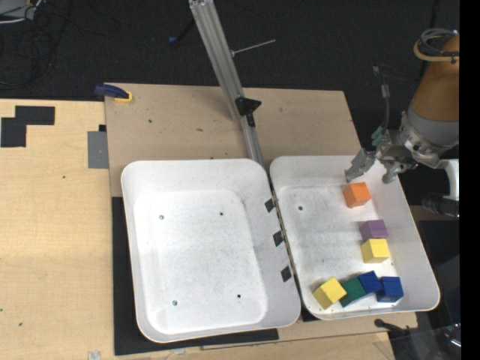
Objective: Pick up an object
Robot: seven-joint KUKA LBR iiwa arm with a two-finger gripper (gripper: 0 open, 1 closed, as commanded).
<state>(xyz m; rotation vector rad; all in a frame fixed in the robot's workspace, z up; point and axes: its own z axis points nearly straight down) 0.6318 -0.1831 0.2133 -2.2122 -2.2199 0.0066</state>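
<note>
Because the arm [433, 100] reaches in from the right, its hand [373, 169] hangs over the far end of the right bin [420, 291], where the blocks lie nearest its reach. Two fingers show, spread apart with bare white bin floor between them, so the hand is open and grips nothing. One fingertip [352, 172] sits just above and left of the orange block [357, 194]; the other lies to the block's upper right. That straddle suggests, to my judgement, that the orange block is the target and the hand is lining up to drop over it, though the fingers seem set a little beyond it.

Nearer than the orange block, along the bin's right side, lie a purple block [374, 228] and a yellow block [375, 250], touching or almost so. At the near corner, a second yellow [328, 292], a green [351, 288] and two blue blocks [380, 285] crowd together. Packed like that, they would leave little room for fingers, which probably is why the lone orange block is the easier pick.

Left of the orange block's bin sits the left bin [142, 178], both resting on the bench [180, 122].
</note>
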